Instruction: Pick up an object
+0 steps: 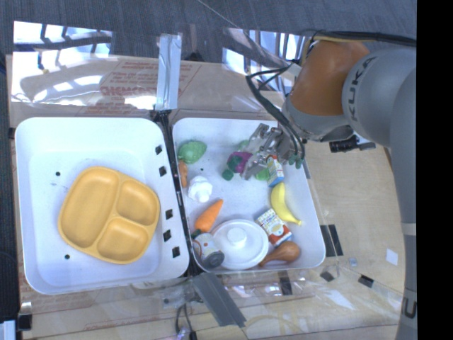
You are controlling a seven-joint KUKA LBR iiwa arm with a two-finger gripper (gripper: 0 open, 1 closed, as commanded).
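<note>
Two-finger metal gripper (259,156) lowered into right white bin (311,190), far side, over purple plastic toy (238,162); finger spacing cannot be told. Descent best centred on toy, neighbouring yellow banana (282,202) avoided.

A purple toy, perhaps an eggplant (238,163), lies in the right bin's (212,129) upper middle, beside green pieces.
</note>
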